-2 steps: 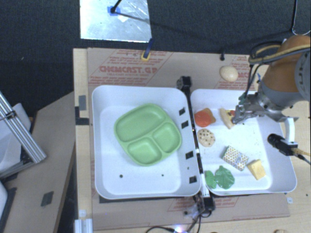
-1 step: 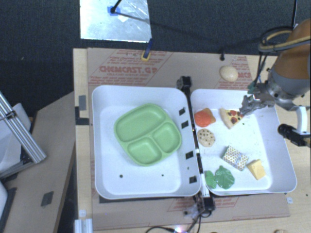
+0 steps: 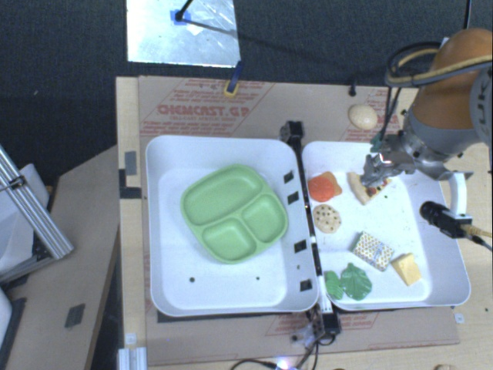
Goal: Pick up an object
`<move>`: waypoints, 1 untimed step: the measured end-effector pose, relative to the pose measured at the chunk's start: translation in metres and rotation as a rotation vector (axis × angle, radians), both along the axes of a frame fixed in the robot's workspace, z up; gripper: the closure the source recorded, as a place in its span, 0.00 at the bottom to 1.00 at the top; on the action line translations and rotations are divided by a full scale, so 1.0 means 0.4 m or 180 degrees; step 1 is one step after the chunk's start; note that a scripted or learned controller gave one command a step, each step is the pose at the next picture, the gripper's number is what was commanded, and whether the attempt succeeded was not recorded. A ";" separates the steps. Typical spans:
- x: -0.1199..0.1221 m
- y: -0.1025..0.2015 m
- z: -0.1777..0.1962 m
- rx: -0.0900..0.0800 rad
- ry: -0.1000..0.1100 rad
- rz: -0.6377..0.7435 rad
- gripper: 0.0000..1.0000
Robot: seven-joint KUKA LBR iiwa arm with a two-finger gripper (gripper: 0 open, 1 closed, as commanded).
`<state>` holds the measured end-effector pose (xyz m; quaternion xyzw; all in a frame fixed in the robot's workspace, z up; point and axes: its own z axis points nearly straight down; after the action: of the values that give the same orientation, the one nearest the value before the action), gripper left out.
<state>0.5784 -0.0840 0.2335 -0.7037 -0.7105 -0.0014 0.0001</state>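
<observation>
Two white bins sit side by side on the desk; in the right bin (image 3: 459, 284) a toast slice (image 3: 359, 186) lies near the back, directly under the jaws (image 3: 375, 177) — whether they are apart or together, I cannot tell. Just left lies an orange piece (image 3: 324, 185), below it a cookie (image 3: 327, 219) — a green divided plate (image 3: 233, 213) rests in the left bin (image 3: 166, 284).

Your grey arm (image 3: 451, 122) reaches in from the right, orange band uppermost, wrist bent down, tool (image 3: 375, 177) lowered.
</observation>
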 end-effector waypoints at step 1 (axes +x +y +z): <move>-0.038 0.070 0.001 -0.0004 0.0006 -0.0007 1.00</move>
<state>0.5633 -0.0560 0.2338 -0.7045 -0.7097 -0.0003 0.0004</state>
